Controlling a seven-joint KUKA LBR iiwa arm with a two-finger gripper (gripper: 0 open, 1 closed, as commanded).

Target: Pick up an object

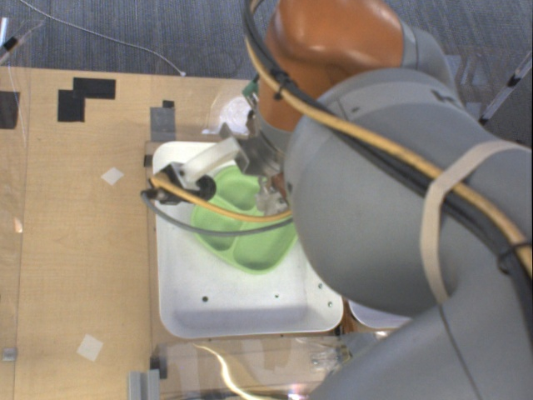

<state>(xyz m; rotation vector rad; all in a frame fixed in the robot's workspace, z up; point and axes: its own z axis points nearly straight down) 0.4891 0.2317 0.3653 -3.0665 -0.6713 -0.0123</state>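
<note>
Green plastic, a sectioned tray [241,236], lay in the upper right part of a shallow white bin [241,311] as the grey KUKA arm [391,198] reached in from the right, its bulk covering much of the bench. The arm's orange band [333,36] sat high in the view, above the wrist, with black and yellow cables [208,202] looping down from it and passing across the tray's upper edge. The gripper [265,192] hung low over the tray's top right portion, close to or touching the plastic; whether it met the tray could not be told, and whether the claw was spread or pressed together could not be told either, since the wrist and cables blocked the sight line. A white fitting [204,163] on the wrist jutted to the left over the bin's upper rim. The bin rested on a pale wooden bench [75,248] marked with black squares [83,97] near its far edge.
</note>
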